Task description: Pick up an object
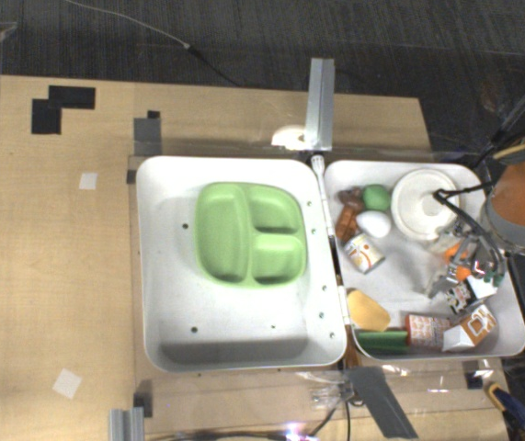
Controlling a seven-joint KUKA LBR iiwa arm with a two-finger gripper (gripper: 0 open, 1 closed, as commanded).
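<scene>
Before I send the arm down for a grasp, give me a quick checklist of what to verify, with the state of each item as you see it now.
1. Gripper is over the right bin, near its right side: ok.
2. Gripper holds nothing yet: cannot tell, small clutter sits right under it.
3. A single target is isolated below the gripper: not ok, small items crowd together there.
4. Easier targets exist: ok, the white egg and yellow piece lie more apart.
5. Green tray sits in the left bin, out of the arm's way: ok.
</scene>
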